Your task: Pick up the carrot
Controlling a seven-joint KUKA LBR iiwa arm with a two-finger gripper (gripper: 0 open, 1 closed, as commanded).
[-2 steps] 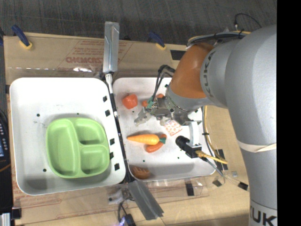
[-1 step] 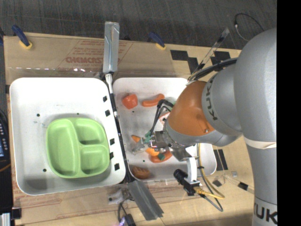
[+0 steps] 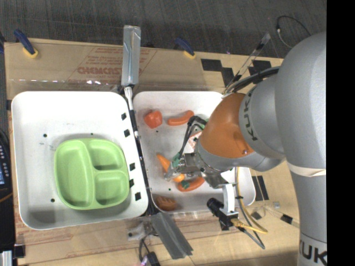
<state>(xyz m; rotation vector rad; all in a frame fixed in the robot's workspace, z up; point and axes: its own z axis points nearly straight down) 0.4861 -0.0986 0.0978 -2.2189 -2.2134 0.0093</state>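
Note:
The carrot [image 3: 162, 161] is a small orange piece lying in the left-middle of the right bin [image 3: 166, 101]. My gripper [image 3: 178, 169] is low in that bin, just right of the carrot and touching or nearly touching its lower end. A bit of orange [image 3: 178, 178] shows under the gripper's tip; I cannot tell whether it belongs to the carrot. The wrist with the orange band [image 3: 222, 132] hides the bin's right part.
Also in the right bin are a red-orange chunk [image 3: 153, 118], a sausage-like piece [image 3: 180, 119], a red-orange piece [image 3: 191, 185] below the gripper and a brown item [image 3: 165, 203] by the front wall. The left bin [image 3: 33, 115] holds a green divided plate [image 3: 91, 173].

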